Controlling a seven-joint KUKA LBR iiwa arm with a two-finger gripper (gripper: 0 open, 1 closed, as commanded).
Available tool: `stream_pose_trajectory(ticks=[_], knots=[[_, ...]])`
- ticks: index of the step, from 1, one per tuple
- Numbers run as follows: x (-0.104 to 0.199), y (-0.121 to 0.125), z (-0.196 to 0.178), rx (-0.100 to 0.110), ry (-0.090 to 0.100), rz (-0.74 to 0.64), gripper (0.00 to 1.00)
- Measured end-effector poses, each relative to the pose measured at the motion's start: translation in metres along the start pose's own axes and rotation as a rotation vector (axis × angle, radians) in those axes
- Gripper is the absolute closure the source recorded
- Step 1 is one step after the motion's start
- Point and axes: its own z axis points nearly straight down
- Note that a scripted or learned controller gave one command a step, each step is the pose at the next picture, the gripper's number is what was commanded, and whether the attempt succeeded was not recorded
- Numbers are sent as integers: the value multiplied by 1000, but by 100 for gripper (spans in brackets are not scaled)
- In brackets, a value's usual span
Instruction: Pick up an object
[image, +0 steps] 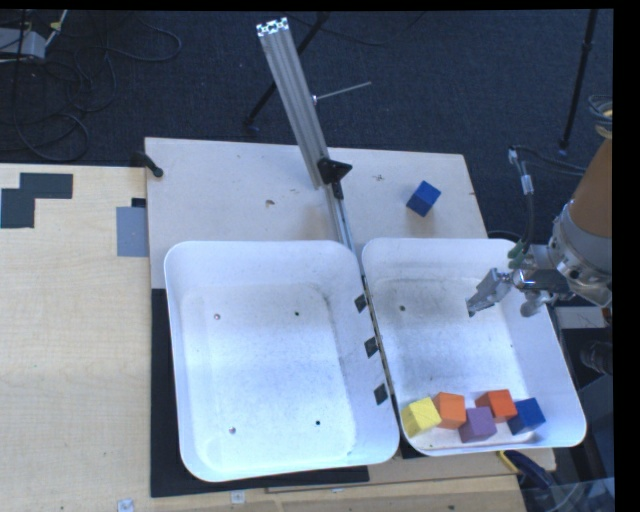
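Several small blocks lie along the near edge of the right bin (440, 270): a yellow block (422, 414), an orange block (451, 408), a purple block (477, 424), a red-orange block (497, 403) and a blue block (527, 414). My gripper (505, 294) hangs over the far right part of that bin, well above and behind the blocks. Its fingers stand apart with nothing between them.
The left bin (200, 270) sits beside the right one, with a black-clipped divider between them. A lone blue cube (423, 197) rests on the bench board behind the bins. A slanted aluminium rail (298, 105) rises from the bench at the back.
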Motion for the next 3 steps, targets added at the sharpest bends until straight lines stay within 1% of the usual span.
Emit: stream_pose_trajectory(ticks=[1,2,3], knots=[[-31,56,-9,-4,-2,-2,0],[1,25,-22,1,2,-9,0],[28,126,-20,-4,-1,-9,0]])
